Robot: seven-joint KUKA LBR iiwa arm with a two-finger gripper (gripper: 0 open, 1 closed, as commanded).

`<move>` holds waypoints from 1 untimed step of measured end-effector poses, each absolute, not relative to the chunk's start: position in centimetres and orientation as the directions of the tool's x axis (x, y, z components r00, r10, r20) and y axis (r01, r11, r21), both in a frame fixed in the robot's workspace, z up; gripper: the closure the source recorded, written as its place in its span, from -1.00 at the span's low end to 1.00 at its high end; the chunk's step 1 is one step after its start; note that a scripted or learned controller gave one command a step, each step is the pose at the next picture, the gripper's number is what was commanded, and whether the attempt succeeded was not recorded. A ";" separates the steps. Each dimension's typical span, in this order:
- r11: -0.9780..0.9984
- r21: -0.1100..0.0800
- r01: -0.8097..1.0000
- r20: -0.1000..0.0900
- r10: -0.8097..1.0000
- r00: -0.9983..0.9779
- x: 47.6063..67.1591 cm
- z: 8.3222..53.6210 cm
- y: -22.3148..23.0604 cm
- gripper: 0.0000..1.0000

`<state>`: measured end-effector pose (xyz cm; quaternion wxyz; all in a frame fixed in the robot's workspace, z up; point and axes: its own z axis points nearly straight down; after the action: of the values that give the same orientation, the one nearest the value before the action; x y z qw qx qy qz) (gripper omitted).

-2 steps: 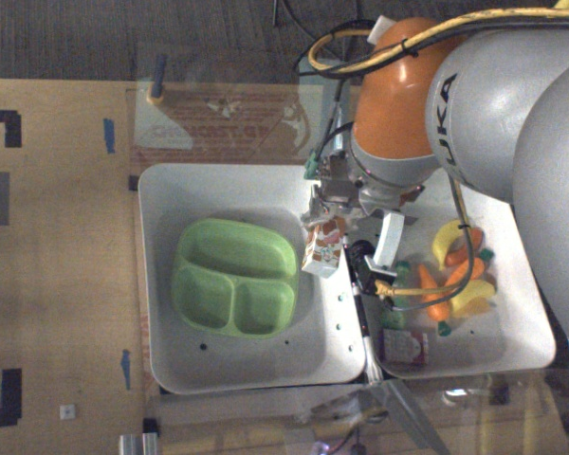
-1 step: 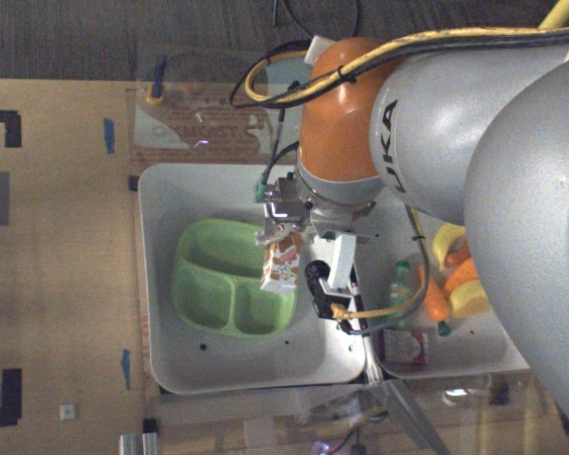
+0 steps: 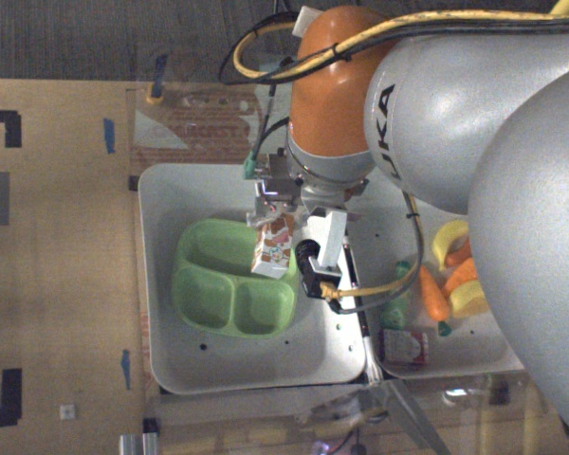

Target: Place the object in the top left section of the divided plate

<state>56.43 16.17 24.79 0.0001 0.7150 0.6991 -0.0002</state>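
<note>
Gripper (image 3: 277, 218) sits over the right rim of the green divided plate (image 3: 232, 278), with a small printed carton (image 3: 273, 246) — white and brown-orange, boxy, cardboard look — right under it. The carton hangs tilted at the plate's right edge, above the upper compartment; whether the fingers are actually clamped on it I can't tell, the wrist hardware hides them.

Plate is matte green plastic with rounded corners and three moulded wells: one large on the upper side, two smaller along the lower side. It lies in the middle of the left bin (image 3: 171, 349), which is shallow, smooth white with a raised lip and a few small dark holes in its floor.

Arm (image 3: 474, 112): glossy grey shell and an orange band above the wrist, with a yellow cable looped over it down to a black connector block.

Right bin (image 3: 474, 363) — along its near edge a small pink-red packet (image 3: 405, 347), flat and rectangular. Further right, a cluster of plastic-looking toy food: an orange carrot (image 3: 433, 297), yellow banana-shaped pieces (image 3: 448, 240), and a dark green item (image 3: 395, 301) beside the divider between the bins.
</note>
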 end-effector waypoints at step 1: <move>0.046 -0.001 0.999 -0.001 0.999 -0.046 58.8 22.4 15.0 1.00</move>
<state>58.81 14.95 22.40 0.0001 0.6906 0.7232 -0.0005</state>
